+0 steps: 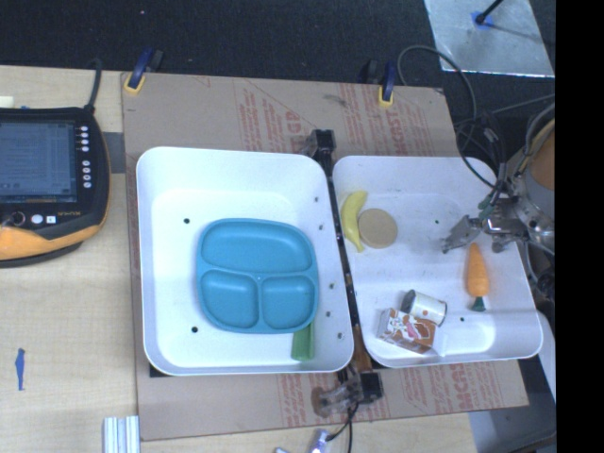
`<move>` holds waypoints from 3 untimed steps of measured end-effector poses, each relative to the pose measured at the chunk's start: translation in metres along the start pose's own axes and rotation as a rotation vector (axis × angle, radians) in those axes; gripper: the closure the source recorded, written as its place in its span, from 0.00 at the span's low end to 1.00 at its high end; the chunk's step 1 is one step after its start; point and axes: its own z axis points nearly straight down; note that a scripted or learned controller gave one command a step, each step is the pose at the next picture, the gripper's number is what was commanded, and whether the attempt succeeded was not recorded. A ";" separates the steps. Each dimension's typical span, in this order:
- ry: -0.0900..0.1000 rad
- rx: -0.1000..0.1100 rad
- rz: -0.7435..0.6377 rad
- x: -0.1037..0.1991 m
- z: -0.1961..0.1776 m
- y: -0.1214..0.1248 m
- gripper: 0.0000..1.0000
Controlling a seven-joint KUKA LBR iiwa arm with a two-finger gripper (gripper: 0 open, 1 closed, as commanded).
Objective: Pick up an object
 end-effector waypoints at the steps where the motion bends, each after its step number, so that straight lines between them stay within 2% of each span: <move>1: -0.001 -0.003 0.001 0.000 -0.012 -0.005 0.00; 2: 0.000 -0.003 0.000 0.000 -0.012 0.013 0.00; 3: 0.000 0.000 -0.001 0.000 0.052 0.004 0.00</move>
